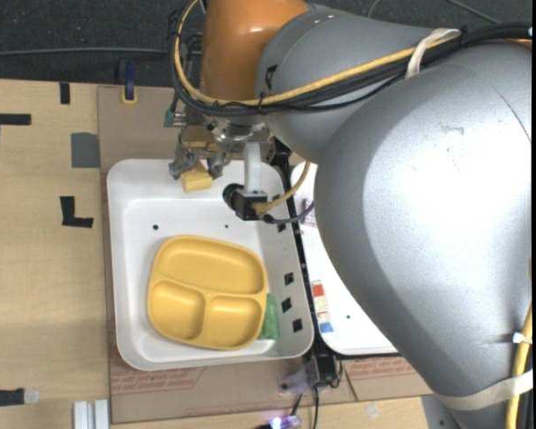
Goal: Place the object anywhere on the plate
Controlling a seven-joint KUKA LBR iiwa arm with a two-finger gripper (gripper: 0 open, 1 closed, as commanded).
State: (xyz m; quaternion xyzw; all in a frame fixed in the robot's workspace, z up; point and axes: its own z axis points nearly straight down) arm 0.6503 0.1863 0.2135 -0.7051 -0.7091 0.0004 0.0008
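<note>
— Fingers [189, 164] closed around what?

— Clamped on a small pale yellow block [196, 180], held just under the gripper [196, 168], over the far rim of the left bin [125, 239].

— Touching the bin?

— Hard to tell; seen against the rim and back wall, near the far left corner.

— And above the gripper?

— Brass-coloured wrist hardware, then the orange band [241, 25], looped with yellow and black cables [183, 61]. Beyond that, the grey arm [429, 195], bulking across most of the right side and covering much of the right bin [353, 333].

— Where does the plate sit?

— Yellow plate [207, 291], three compartments, lying flat in the near half of the left bin, well apart from the block. Nothing seen resting in its compartments.

— Anything beside it?

— Green object [270, 318], wedged between the plate's right edge and the bin wall. Too little showing to name.

— Around the bins?

— Brown cardboard sheet [107, 123] underneath, on a tan bench [36, 257] marked with black tape pieces.
</note>
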